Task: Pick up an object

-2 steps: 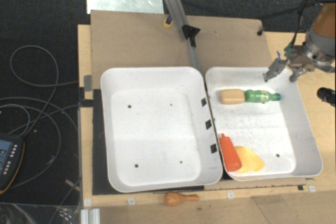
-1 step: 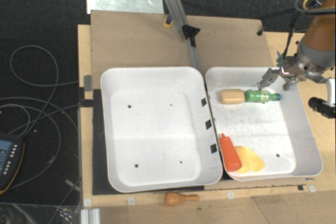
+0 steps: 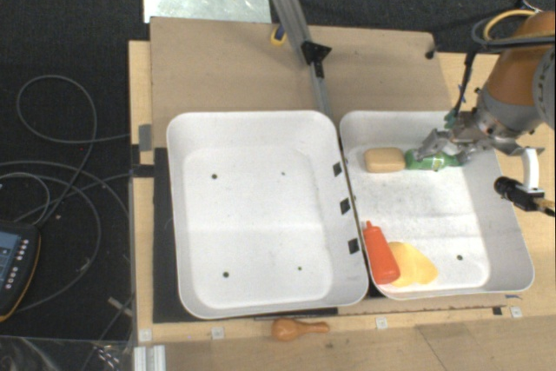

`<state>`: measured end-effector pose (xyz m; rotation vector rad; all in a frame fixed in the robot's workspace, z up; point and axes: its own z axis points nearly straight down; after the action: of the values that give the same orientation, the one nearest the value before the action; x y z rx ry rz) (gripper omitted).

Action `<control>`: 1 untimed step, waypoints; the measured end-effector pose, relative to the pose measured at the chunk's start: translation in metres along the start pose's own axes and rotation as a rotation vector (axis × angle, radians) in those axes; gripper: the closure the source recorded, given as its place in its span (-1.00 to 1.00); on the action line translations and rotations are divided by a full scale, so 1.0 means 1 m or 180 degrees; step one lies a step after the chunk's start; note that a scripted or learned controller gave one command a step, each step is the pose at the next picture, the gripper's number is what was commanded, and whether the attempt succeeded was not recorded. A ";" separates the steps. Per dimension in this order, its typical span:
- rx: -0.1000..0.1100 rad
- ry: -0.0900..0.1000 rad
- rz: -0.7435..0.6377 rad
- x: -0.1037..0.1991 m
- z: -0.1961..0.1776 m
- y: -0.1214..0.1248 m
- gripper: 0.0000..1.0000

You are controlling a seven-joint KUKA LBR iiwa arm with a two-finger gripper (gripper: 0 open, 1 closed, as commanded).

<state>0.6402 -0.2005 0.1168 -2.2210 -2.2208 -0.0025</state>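
Green object [image 3: 432, 159] sits beneath my pincer [image 3: 443, 150] in the right bin [image 3: 499, 226]; whether my pincer pinches it I cannot tell, so lifting risks coming up empty.

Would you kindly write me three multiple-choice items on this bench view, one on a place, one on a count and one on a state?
1. Where does the orange bottle lie?
A. in the right bin, by its left wall
B. in the left bin, at its middle
C. on the floor by the cables

2. How many things lie in the right bin?
A. one
B. four
C. seven

3. How does the gripper stand to the green object?
A. far off, over the left bin
B. low in the right bin, right at the green object
C. raised high above the bench

Answers:
1. A: the bottle lies along the wall nearest the left bin.
2. B: tan block, green object, orange bottle, yellow object.
3. B: the gripper's end meets the green object near the bin's far side.
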 end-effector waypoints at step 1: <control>-0.0034 -0.0014 -0.0004 -0.001 -0.017 0.003 1.00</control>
<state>0.6432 -0.2016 0.1333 -2.2272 -2.2299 -0.0093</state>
